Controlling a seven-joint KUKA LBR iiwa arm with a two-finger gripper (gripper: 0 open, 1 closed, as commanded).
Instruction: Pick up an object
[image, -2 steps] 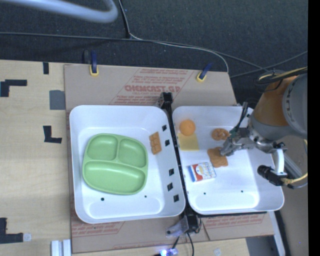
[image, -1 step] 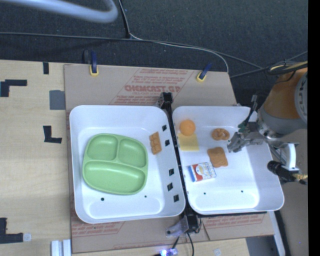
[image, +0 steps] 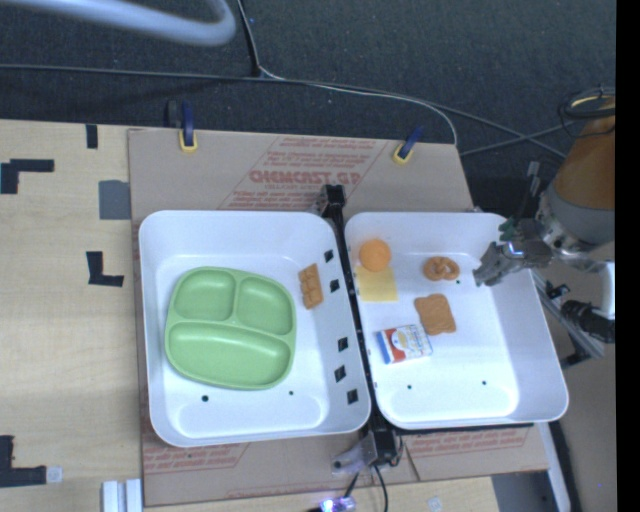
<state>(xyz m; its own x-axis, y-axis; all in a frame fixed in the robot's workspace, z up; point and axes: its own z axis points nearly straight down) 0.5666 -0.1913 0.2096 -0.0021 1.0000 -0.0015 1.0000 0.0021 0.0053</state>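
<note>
The tabletop (image: 60, 300) carries a cardboard sheet (image: 300, 170) on which two shallow white bins sit side by side, touching along their inner walls.

Left bin (image: 160, 235): a green divided plate (image: 232, 328) with three compartments lies flat in the left and centre part. A small tan cracker-like piece (image: 311, 286) lies just beside the plate's upper right edge, near the bin's right wall.

Right bin (image: 530, 380): an orange ball (image: 374, 253) rests at the upper left, touching a yellow square slab (image: 377, 286) below it. A brown lumpy piece (image: 440, 268) lies to the right of the ball, apart from it. A tan toast-shaped piece (image: 435, 314) lies below that. A small red, white and blue packet (image: 403, 345) lies just beside the toast-shaped piece, toward the lower left.

The arm (image: 585, 190) enters from the right. The tool (image: 497, 262) hangs over the right bin's upper right area, near the brown lumpy piece but apart from it. Nothing is seen in the tool; whether it is released or clenched cannot be told at this resolution
</note>
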